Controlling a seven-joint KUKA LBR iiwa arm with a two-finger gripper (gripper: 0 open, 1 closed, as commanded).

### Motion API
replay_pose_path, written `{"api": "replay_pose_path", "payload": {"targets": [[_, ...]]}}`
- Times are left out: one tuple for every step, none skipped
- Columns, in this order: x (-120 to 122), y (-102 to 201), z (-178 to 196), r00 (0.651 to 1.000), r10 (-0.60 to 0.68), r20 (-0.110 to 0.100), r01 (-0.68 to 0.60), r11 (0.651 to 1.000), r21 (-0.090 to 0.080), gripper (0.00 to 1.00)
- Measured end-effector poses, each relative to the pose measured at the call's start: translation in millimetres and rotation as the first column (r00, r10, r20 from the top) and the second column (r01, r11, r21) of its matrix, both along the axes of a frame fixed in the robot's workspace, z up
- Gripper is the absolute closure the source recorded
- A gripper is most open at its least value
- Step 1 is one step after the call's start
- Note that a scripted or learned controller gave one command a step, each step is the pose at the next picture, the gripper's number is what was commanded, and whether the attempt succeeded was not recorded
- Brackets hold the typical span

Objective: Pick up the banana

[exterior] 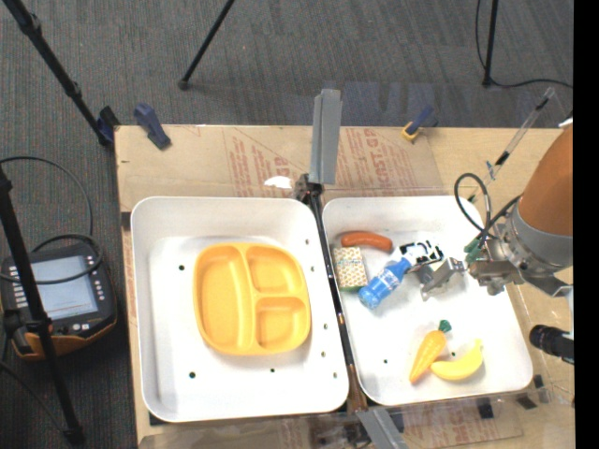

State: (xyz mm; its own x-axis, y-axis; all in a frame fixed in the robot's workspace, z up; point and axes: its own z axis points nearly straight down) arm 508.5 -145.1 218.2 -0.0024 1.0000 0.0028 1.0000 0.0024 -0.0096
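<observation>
Right bin (pixel 519 344), near corner: the banana (pixel 460 363) lies flat on the bin floor, curved, tips turned up toward the far side. Its left end touches or just meets the toy carrot (pixel 427 354), which lies slanted beside it. Bare white floor on the banana's right and near sides.

Pincer (pixel 438 276) hangs above the middle of the same bin, reaching in from the right, well apart from the banana. Fingers look spread, nothing between them. Blue bottle (pixel 383 283) and a black-and-white item (pixel 420 251) sit just left of it; a sausage (pixel 366 241) lies farther back.

Handling, my judgement: a toy fruit, probably hollow plastic, so light, stiff and smooth. It could skid or roll out of a poor pinch. Best hold looks to be across the thick middle of the curve, jaws closing on the two long flanks, approached from the carrot-free side. The tapered ends would likely squirt free.

Left bin (pixel 150 251) holds a yellow divided tray (pixel 251 297).
</observation>
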Motion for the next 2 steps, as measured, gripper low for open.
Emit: {"api": "replay_pose_path", "payload": {"targets": [[-33, -47, -82, 0.994, 0.105, 0.002, -0.105, 0.994, 0.002, 0.0], [-31, -59, -135, 0.995, 0.1, 0.001, -0.1, 0.995, 0.015, 0.0]]}}
